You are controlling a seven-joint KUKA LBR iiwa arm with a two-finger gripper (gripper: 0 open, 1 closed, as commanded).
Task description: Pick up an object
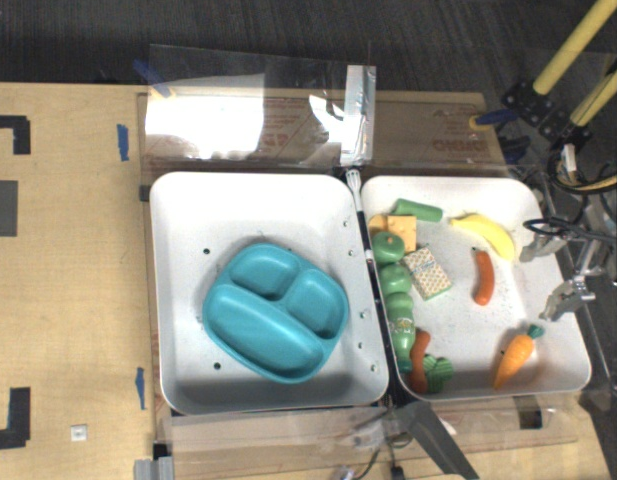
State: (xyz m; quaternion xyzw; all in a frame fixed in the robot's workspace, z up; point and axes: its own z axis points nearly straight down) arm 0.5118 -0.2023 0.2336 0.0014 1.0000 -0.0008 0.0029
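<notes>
My gripper point(553, 278) hangs at the outer rim of the right bin point(508, 190), and I cannot tell how far open it is; I see nothing held in it. The easiest pick looks to be the toy carrot point(515, 358), which lies near my gripper, toward the bin's front corner, apart from the other toys. Its long axis runs at a slant: the green top points up toward my gripper, and the orange tip points away toward the front rim. I judge the best approach is to come down over the thick part of the body and close across the long axis, not along it, keeping clear of the bin wall just beside it. The red sausage-shaped toy point(482, 276) and the banana point(485, 233) lie further inward from my gripper as fallbacks. The blue divided plate point(276, 310) sits well beyond them in the left bin point(178, 268).
</notes>
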